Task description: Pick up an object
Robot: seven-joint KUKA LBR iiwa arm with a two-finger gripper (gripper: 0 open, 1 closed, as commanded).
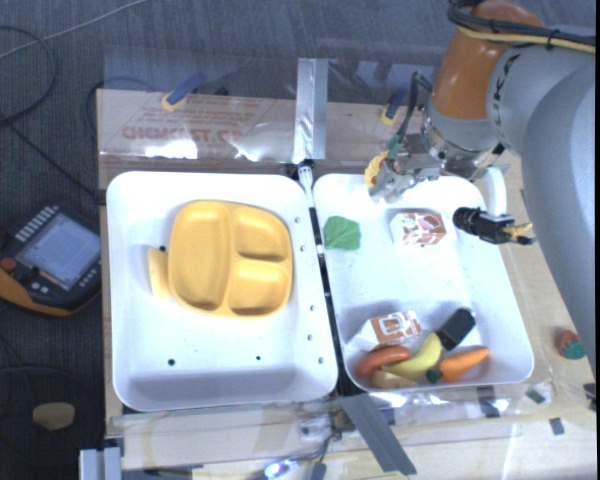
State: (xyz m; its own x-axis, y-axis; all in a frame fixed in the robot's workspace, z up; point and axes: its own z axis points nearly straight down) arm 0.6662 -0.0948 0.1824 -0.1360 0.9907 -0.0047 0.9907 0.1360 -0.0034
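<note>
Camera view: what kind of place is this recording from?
Probably a robotics lab bench: two white bins, toy food such as a banana and carrot, and a handheld control pendant on carpet.

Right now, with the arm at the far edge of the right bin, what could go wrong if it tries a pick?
1. The banana, carrot and black block lie heaped in the near corner of the right bin; a grasp there may catch two things or slip.
2. The green leaf looks flat, so the gripper may close above it.
</note>
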